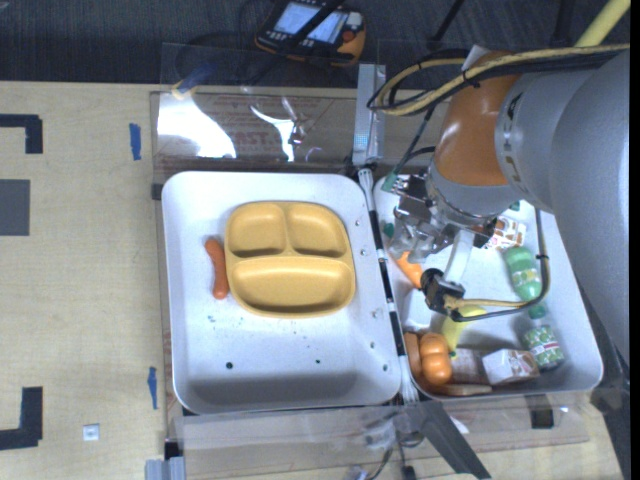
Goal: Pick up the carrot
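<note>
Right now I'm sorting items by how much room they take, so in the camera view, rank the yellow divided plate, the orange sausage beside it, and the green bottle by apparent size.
1. Yellow divided plate, clearly largest.
2. Orange sausage and green bottle look about alike; I won't rank them.
</note>
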Robot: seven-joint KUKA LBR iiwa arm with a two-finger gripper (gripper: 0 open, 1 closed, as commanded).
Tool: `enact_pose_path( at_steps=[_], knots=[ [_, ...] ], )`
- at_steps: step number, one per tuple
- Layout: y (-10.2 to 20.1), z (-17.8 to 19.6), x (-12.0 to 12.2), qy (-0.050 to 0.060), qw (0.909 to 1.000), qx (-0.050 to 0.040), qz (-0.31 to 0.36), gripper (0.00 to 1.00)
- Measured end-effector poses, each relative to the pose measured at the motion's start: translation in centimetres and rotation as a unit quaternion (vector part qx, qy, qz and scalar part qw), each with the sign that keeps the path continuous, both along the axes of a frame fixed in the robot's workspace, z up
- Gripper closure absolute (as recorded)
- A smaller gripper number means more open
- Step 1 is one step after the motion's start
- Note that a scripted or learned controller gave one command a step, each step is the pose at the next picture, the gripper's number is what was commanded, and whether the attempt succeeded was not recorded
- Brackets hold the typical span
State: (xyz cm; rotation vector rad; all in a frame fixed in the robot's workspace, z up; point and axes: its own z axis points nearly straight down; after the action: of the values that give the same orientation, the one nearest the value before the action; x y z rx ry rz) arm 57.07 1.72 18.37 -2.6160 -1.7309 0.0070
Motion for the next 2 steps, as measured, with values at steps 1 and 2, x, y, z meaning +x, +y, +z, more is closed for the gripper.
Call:
enact_pose_path(
  at_steps=[1, 2],
  knots=[
    [-1.4, 2.6, 3.2, -0.004, 0.9987, -0.0011, 0.051, 1.0],
    [-0.9, 19.8, 1.6, -0.004, 0.982, -0.0009, 0.189, 1.0]
  ],
)
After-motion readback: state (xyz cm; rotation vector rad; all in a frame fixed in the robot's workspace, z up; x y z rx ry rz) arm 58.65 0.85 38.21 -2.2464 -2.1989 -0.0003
